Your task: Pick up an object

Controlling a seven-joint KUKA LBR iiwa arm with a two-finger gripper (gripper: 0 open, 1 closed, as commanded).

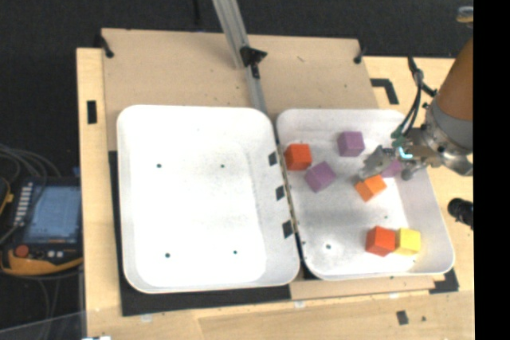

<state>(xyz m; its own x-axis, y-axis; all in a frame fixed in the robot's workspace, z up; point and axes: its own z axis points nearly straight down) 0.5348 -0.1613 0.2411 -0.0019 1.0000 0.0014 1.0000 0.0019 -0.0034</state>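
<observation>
Several small blocks lie in the right bin (422,203): an orange-red cube (298,156), two purple cubes (351,143) (320,176), an orange block (370,188), a red-orange cube (382,240) and a yellow cube (409,240) side by side. My gripper (386,162) reaches in from the right and sits just above and right of the orange block. A bit of purple (396,168) shows right beside the gripper's tip; I cannot tell whether it is held.
The left bin (127,171) stands beside the right one, with black clips along the shared wall (280,191). A slanted metal pole (227,12) rises behind the bins. A pendant with cables (44,223) lies off the bench at left.
</observation>
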